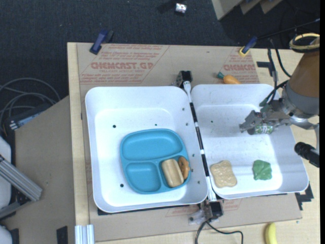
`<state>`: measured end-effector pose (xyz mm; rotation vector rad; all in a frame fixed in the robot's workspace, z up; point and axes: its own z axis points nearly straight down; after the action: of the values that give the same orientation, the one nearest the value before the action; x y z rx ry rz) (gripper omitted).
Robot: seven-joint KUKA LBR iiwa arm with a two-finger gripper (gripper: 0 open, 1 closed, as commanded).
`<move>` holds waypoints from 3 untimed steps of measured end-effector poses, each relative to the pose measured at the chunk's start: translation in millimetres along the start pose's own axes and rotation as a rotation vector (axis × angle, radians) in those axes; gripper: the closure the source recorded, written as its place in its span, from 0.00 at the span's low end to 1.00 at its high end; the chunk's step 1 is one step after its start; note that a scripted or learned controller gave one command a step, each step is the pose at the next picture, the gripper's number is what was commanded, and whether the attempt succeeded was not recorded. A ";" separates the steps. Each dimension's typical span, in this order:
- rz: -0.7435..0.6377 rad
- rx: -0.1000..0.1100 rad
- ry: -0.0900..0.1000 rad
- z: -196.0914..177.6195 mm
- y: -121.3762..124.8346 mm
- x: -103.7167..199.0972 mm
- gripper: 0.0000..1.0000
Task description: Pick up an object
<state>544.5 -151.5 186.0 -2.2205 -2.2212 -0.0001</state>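
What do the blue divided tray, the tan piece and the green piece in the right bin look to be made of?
Blue tray: probably moulded plastic, with smooth, evenly coloured, rounded compartments and a soft sheen. Tan piece: matte and lumpy with an uneven outline, perhaps foam or rubber toy food; the look leaves it open. Green piece: matte, irregular, evenly green, likely soft plastic or foam, again uncertain.

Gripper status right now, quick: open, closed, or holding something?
Gripper: cannot be told. It is over the right bin, and the view is too small to judge.
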 end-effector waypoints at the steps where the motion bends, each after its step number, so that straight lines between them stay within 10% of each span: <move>1: 0.000 -0.001 -0.001 101.3 7.8 -56.7 0.00; 2: 0.001 -0.003 -0.002 91.2 8.1 -56.8 1.00; 3: -0.001 -0.003 0.000 61.4 74.3 -17.7 1.00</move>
<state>618.8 -169.1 124.5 -2.2208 -2.2238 -0.0031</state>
